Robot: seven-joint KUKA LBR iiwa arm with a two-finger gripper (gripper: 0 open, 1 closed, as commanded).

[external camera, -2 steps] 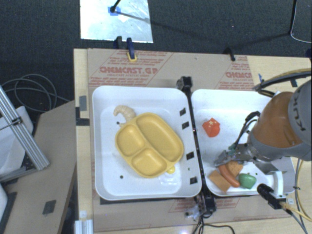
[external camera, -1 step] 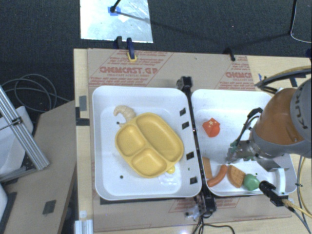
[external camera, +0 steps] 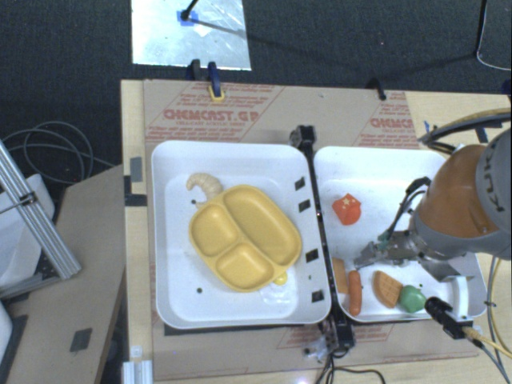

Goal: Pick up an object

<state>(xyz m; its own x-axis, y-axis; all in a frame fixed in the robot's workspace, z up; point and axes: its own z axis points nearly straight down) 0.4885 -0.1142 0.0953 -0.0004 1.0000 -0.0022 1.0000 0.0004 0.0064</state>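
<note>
hot dog [external camera: 354, 292] | long axis vertical | near end effector [external camera: 370, 255]

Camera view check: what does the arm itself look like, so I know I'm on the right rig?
The arm is bulky and rounded, grey with a broad orange band. Black cables loop beside it toward the dark metallic gripper, and a white fitting with a black end sits below.

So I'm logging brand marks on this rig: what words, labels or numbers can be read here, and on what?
"CHEMCAST GP" in red, on the brown protective sheet behind the left bin.
The same red print repeats on the sheet behind the right bin, cut off and slanted; not fully readable.
Dark lettering on the arm's orange band: too cropped to read.
</note>
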